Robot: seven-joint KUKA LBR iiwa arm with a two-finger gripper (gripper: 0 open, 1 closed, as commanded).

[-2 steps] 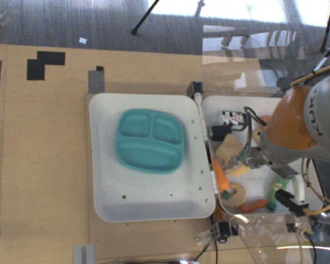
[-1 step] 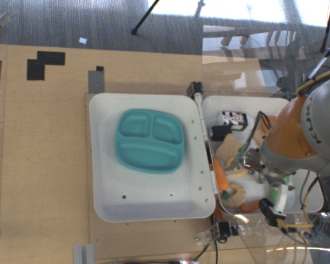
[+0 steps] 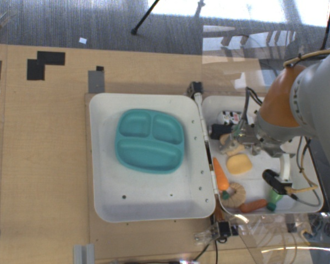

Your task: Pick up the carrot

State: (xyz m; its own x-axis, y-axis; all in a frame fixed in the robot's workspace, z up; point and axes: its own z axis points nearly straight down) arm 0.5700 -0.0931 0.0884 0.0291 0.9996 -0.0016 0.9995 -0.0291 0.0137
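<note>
The carrot (image 3: 220, 174) is orange with a small green top. It lies along the left wall of the right bin (image 3: 313, 202), pointing up and left. My gripper (image 3: 237, 137) is low in the upper middle of that bin. It is up and to the right of the carrot and apart from it. A pale tan item (image 3: 229, 145) lies right beside the gripper tip. The view does not show anything held.
A yellow piece (image 3: 239, 164), a tan ring-shaped item (image 3: 236, 193), a reddish sausage (image 3: 254, 205) and a green item (image 3: 273, 202) lie in the right bin. A black-and-white item (image 3: 227, 117) lies at its back. The left bin (image 3: 154, 213) holds a teal divided plate (image 3: 149, 141).
</note>
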